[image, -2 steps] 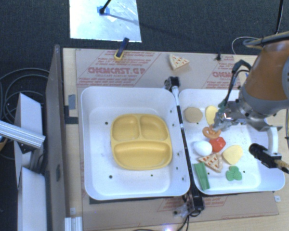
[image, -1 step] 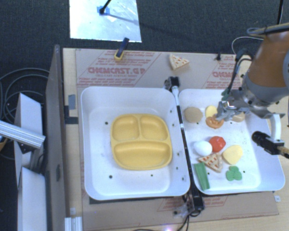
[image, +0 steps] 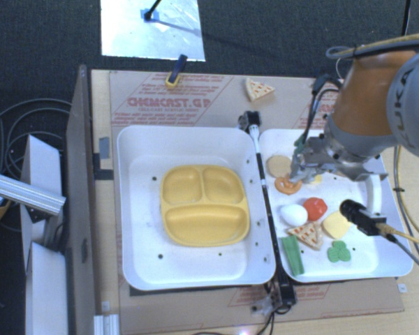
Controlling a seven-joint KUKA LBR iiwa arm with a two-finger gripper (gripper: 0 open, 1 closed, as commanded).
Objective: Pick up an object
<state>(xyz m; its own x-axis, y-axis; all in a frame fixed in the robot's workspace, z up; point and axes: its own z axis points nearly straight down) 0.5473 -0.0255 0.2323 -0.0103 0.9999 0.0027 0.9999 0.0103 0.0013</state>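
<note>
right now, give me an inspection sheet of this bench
surface: bench board bears two white bins, left bin and right bin.
job's things: right bin has a pretzel, white egg, tomato, waffle wedge, green stick, green leaf, yellow block, tan disc.
clutter: yellow tray in left bin; wedge on the board.
hand: hand low over the pretzel; grip unclear.
cables: coils at left.
surroundings: dark carpet, shiny sheet.

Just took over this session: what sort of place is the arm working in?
Likely a robotics lab bench: two white bins on a board, toy food such as a tomato and pretzel, loose cables on dark carpet.
</note>
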